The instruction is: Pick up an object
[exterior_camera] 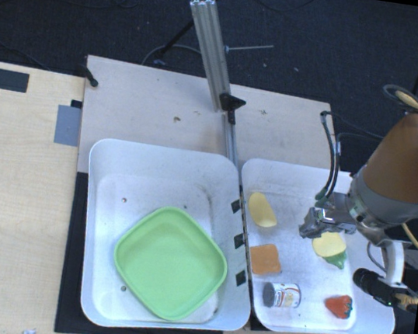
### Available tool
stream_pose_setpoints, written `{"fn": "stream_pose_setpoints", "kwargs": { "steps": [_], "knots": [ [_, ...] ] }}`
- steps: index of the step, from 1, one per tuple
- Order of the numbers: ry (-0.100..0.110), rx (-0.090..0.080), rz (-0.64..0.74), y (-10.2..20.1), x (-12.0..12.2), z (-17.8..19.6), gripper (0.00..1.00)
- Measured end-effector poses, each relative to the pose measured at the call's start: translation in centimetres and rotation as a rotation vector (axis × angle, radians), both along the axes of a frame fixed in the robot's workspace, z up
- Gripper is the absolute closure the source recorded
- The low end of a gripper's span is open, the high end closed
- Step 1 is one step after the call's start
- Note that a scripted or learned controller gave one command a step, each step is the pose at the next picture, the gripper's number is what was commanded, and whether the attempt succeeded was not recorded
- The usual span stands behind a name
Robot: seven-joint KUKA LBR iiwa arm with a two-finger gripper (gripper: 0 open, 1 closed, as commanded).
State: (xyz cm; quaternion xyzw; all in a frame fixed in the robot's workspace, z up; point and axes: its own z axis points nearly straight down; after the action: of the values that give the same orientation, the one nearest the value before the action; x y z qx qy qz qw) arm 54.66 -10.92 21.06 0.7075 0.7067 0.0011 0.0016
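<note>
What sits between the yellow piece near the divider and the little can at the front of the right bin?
In the camera view, an orange square block lies between the yellow piece and the can.

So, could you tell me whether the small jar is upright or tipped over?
Tipped: the small jar lies on its side in the right bin.

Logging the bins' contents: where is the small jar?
The jar lies in the right bin, near its front edge, just below the orange block and left of the strawberry.
</note>
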Motion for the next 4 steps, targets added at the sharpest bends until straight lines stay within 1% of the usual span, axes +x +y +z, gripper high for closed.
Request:
{"fn": "stream_pose_setpoints", "kwargs": {
  "steps": [1,2,3,4],
  "knots": [
    [0.002,0.000,0.000,0.0,0.0,2.7,1.00],
    [0.004,0.001,0.004,4.2,1.5,3.2,1.00],
    [0.005,0.001,0.004,9.0,4.0,1.9,1.00],
    [0.005,0.001,0.004,14.0,5.7,0.9,1.00]
  ]
}}
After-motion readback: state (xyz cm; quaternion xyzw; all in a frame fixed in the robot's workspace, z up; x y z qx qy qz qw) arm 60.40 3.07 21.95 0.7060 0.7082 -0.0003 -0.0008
